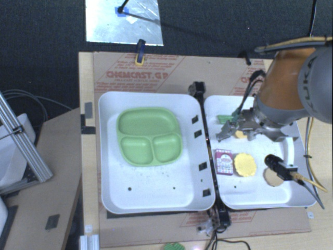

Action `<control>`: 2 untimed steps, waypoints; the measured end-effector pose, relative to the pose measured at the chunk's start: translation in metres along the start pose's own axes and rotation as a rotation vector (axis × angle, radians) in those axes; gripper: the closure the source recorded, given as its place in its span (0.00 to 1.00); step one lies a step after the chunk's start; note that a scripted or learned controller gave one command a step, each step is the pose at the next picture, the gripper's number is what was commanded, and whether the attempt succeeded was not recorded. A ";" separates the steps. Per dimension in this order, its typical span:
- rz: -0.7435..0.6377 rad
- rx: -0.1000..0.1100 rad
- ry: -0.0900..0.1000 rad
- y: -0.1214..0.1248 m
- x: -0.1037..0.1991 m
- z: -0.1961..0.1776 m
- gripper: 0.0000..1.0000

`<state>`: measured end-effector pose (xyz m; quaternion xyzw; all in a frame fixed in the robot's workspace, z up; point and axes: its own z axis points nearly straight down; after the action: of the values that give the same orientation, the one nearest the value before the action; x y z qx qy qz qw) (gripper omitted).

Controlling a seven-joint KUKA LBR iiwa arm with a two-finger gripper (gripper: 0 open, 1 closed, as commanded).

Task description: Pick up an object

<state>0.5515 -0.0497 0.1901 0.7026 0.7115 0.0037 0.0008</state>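
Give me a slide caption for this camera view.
Gripper over the right bin near a yellow disc and pink card; green divided plate in the left bin.

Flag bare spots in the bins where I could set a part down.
Left bin: wide bare floor between the green divided plate and the near wall. Right bin: just a narrow strip between the pink packet, yellow disc and the near wall. Its middle is crowded, with the end effector over it.
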 end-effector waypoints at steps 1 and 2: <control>0.015 0.009 -0.004 -0.062 -0.031 0.006 0.00; 0.014 0.005 -0.001 -0.065 -0.040 0.108 0.00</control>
<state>0.4874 -0.0898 0.0820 0.7076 0.7066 0.0017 -0.0008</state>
